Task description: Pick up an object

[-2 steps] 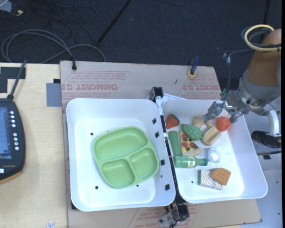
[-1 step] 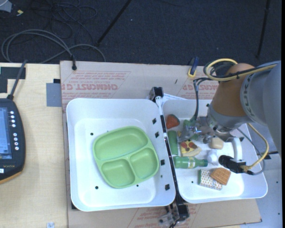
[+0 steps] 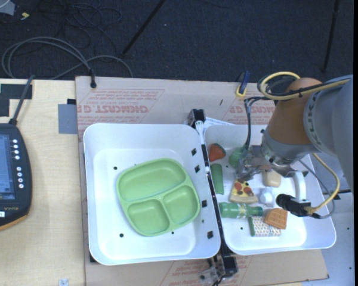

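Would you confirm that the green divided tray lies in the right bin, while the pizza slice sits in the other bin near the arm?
Not quite: the camera view shows the green divided tray in the left bin. The pizza slice does sit in the other bin, near the arm.
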Action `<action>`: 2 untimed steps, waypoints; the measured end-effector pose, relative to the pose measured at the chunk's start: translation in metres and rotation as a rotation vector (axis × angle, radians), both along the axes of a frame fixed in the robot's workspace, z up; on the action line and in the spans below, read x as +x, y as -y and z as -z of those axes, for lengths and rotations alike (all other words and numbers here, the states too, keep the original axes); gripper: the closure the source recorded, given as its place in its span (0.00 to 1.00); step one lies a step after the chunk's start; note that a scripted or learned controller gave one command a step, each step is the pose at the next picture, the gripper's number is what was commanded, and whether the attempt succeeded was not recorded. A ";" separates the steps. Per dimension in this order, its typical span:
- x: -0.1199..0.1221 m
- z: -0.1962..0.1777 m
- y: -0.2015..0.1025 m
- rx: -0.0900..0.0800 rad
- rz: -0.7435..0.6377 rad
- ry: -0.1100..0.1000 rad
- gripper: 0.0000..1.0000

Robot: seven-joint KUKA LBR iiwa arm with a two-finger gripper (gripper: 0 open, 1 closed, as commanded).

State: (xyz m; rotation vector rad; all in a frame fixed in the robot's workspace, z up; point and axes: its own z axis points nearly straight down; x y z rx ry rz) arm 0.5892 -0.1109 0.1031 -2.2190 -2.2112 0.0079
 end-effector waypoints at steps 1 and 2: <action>-0.065 -0.189 0.002 -0.004 -0.003 0.017 1.00; -0.035 -0.125 -0.018 -0.001 -0.004 0.001 1.00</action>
